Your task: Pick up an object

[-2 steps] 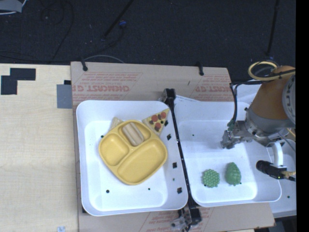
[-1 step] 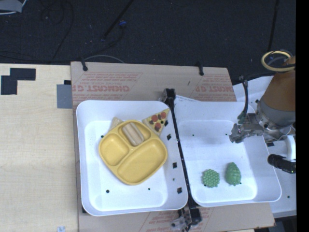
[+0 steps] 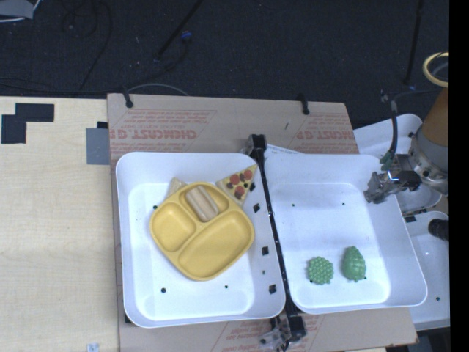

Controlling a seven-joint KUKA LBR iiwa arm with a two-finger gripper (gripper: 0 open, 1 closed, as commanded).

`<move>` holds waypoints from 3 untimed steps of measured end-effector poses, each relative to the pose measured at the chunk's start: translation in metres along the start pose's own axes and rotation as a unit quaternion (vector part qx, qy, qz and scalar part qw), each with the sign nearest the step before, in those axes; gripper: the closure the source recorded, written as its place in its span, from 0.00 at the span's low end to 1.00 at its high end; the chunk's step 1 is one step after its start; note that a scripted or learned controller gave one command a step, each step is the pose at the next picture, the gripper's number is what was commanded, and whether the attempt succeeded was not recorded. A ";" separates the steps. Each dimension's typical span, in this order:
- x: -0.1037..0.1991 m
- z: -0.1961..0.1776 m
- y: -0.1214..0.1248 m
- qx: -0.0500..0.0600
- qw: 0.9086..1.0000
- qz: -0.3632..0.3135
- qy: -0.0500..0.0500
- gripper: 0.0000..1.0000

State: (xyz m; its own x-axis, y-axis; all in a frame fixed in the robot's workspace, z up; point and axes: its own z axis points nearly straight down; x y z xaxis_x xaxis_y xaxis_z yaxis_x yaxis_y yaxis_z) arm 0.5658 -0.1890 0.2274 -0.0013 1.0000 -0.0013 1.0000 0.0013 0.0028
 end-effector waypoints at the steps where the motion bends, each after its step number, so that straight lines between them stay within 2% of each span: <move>1: 0.000 0.002 0.000 0.002 1.000 0.000 0.001 1.00; 2: 0.052 0.013 0.003 0.003 1.000 -0.001 0.002 1.00; 3: 0.105 0.001 0.001 0.003 1.000 -0.002 0.002 1.00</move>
State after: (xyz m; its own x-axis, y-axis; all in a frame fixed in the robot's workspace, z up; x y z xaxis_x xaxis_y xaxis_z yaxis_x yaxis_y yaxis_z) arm 0.5668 -0.0839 0.2264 -0.0046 1.0000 0.0023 1.0000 0.0046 -0.0028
